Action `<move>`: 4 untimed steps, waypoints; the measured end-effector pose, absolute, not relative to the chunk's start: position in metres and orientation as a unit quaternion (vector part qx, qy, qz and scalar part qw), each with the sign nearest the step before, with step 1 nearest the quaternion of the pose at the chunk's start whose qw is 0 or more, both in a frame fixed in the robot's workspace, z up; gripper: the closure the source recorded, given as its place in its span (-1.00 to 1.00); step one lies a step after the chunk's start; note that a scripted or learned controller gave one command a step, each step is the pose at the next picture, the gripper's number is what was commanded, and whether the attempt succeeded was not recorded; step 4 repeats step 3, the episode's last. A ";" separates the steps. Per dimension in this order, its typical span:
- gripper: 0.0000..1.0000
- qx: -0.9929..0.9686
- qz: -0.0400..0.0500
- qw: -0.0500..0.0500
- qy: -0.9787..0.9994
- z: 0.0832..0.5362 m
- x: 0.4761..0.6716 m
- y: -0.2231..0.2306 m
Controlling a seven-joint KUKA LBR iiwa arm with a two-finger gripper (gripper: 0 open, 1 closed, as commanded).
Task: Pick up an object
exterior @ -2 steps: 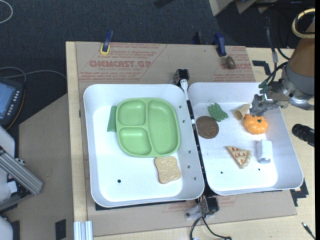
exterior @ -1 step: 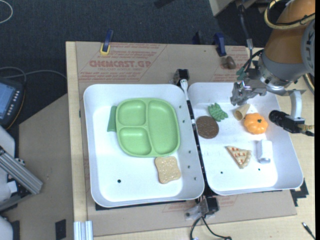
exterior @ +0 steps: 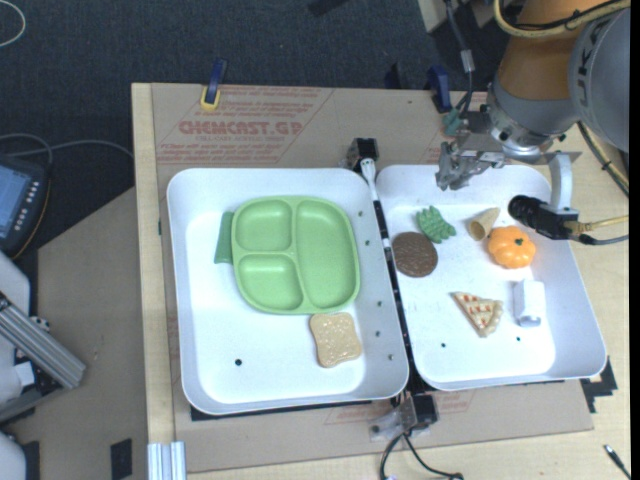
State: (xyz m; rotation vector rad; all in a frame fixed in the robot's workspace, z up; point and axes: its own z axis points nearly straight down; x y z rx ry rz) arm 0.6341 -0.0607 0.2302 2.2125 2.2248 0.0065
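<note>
Over the far left corner of the right-hand shallow white bin (exterior: 560, 340), the grey arm with its orange band (exterior: 545, 68) reaches in from the right and points its jaws downward; whether they are apart or together cannot be told. Just near of them in that bin lies a small green leafy toy (exterior: 435, 224), with a flat brown round disc (exterior: 414, 254) close beside it on the near left. Right of the leafy toy lies a tan cone (exterior: 484, 222), next to a round orange pumpkin-like toy (exterior: 511, 247). Nearer lie a toy pizza wedge (exterior: 478, 311) and a small white block (exterior: 527, 302). The left-hand white bin (exterior: 200, 318) holds a pale green divided plastic plate (exterior: 297, 253), with a tan toast slice (exterior: 335, 339) by its near right corner. Both bins rest side by side on the brown worktop (exterior: 250, 118).
</note>
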 end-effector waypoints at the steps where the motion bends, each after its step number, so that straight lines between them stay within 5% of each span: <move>1: 1.00 0.706 0.001 0.002 0.708 0.219 0.652 -0.031; 2: 1.00 0.706 0.002 0.002 0.708 0.232 0.668 -0.030; 3: 1.00 0.708 -0.001 -0.001 0.707 0.224 0.648 -0.031; 4: 1.00 0.708 -0.001 -0.001 0.707 0.224 0.648 -0.031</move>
